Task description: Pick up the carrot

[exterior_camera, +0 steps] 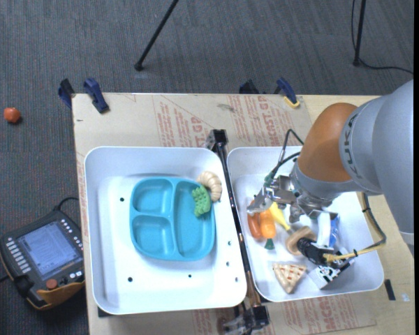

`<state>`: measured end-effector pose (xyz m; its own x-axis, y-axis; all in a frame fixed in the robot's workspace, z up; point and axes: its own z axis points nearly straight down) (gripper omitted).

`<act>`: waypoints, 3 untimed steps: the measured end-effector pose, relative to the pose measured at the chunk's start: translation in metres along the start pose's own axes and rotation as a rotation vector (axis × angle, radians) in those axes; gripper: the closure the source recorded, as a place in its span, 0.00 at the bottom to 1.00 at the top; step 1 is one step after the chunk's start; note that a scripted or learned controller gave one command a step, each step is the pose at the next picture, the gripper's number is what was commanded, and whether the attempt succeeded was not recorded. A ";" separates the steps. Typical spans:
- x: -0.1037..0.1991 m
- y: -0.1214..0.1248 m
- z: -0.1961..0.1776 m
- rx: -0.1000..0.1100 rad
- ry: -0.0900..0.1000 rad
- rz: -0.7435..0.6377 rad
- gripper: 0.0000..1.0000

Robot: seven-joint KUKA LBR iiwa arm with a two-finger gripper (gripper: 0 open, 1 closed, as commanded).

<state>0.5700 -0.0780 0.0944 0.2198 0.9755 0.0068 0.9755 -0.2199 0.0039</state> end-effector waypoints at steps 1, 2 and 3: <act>-0.014 -0.047 0.007 0.008 -0.006 -0.040 0.00; -0.015 -0.047 -0.002 0.010 -0.005 -0.033 1.00; 0.037 -0.087 -0.211 0.005 -0.006 -0.126 1.00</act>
